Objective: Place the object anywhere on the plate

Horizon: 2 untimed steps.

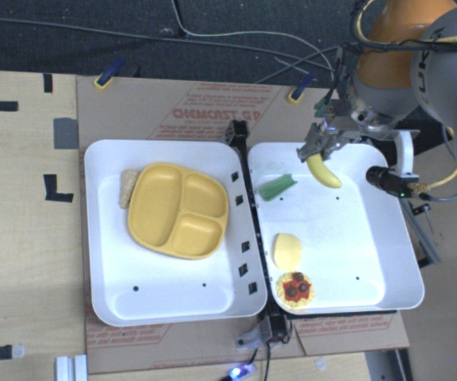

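1. We count two white bins on the worktop (22,236), side by side: the left bin (109,292) and the right bin (387,276), touching along a black seam.
2. One plate (178,210) lies in the left bin – yellow, with three compartments, all bare. One tan sponge-like piece (127,187) shows at its left edge, partly under the rim.
3. In the right bin we count four things: one banana (324,172), one green piece (276,186), one pale yellow piece (287,251) and one small round piece with red spots (295,289).
4. The banana is in the far part of the right bin, well apart from the plate, and tilted, with its upper end at the claw (317,147).
5. One arm (407,38) reaches in from the right. The claw sits right over the banana's upper end – we see that end touching the finger tips, but we cannot tell how wide the fingers stand or whether they truly hold it.
6. Two blue-and-yellow clamps (109,73) pin the far edge of the cardboard sheet (205,109) under the bins.
7. The cardboard bears red print; it reads roughly "CHEMCAST GP", with smaller lines too blurred for us to read.
8. Several black tape marks (54,187) lie on the worktop left of the bins.
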Tool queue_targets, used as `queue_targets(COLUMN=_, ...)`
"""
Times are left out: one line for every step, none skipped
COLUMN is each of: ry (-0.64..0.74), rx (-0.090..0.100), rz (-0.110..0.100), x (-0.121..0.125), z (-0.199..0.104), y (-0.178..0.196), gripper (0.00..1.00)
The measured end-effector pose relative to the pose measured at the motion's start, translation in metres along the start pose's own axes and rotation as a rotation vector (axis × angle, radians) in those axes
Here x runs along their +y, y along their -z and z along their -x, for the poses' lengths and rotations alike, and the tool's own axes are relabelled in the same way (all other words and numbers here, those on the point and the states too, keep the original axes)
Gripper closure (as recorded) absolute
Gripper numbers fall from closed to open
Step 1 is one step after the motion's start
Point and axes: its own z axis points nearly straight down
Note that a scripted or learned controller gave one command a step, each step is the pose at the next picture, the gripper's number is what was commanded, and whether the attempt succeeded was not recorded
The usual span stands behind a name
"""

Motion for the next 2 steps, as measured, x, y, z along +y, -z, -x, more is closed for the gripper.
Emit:
queue_targets(ry=0.000, rx=-0.001, rz=-0.002, x=0.006, z=-0.057, y=-0.017, gripper=1.00)
queue_targets(ry=0.000, rx=0.000, rz=-0.001, x=0.011, z=-0.111, y=-0.012, gripper=1.00)
